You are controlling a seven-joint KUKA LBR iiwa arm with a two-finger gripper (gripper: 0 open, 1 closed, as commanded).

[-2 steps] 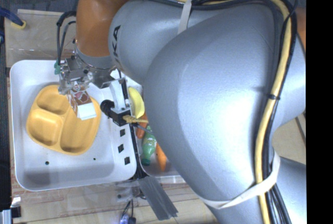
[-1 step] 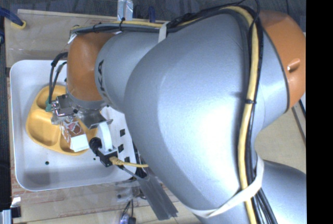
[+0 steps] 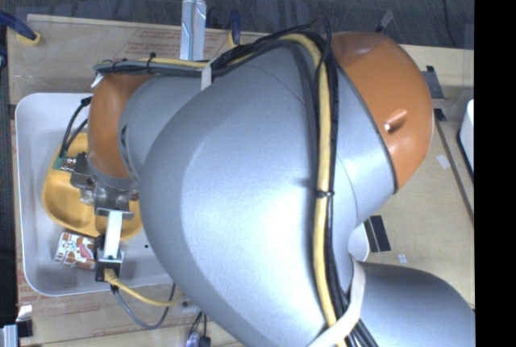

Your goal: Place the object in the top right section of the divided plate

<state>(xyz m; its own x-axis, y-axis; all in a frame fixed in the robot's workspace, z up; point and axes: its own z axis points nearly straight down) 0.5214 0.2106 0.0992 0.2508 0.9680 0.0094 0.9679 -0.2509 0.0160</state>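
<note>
arm (image 3: 258, 200) in grey covered most of the bench in the camera view, its wrist hanging over the left white bin (image 3: 32, 176). yellow divided plate (image 3: 60, 204) lay in that bin, largely hidden under the wrist, so its sections could not be made out. gripper (image 3: 81, 174) sat low over the plate's left part; whether the claw was spread or pressed together could not be told. small printed packet (image 3: 72, 248) lay flat on the bin floor, just beside the plate's near edge, apart from the gripper.
</note>
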